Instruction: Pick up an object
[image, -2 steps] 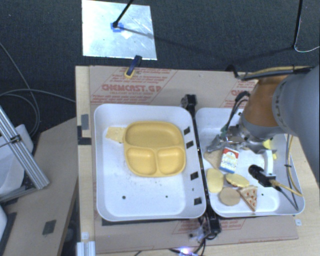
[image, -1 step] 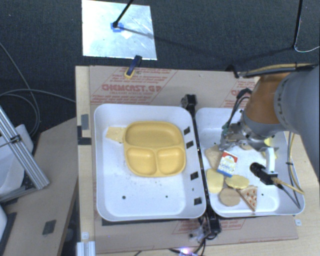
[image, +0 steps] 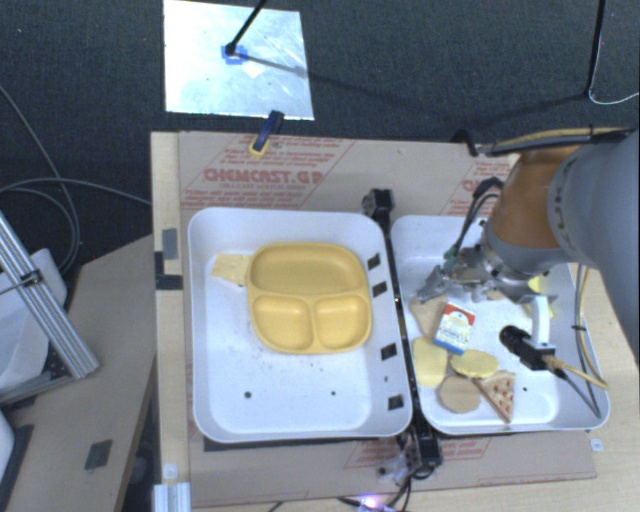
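Note:
My gripper (image: 452, 280) hangs low over the upper middle of the right bin (image: 420, 238), with the grey and orange arm reaching in from the right. Just below it lies a small white, red and blue carton (image: 455, 328). Toward the front of that bin lie two yellow round pieces (image: 430, 362) (image: 476, 363), a brown round piece (image: 460, 396) and a pizza slice (image: 500, 392). I see nothing held in the gripper.
The left bin (image: 215, 400) holds a yellow divided plate (image: 305, 297) and a pale yellow flat piece (image: 230, 268) at the plate's upper left. A black divider (image: 395, 300) runs between the bins. Brown cardboard (image: 290, 172) lies under both.

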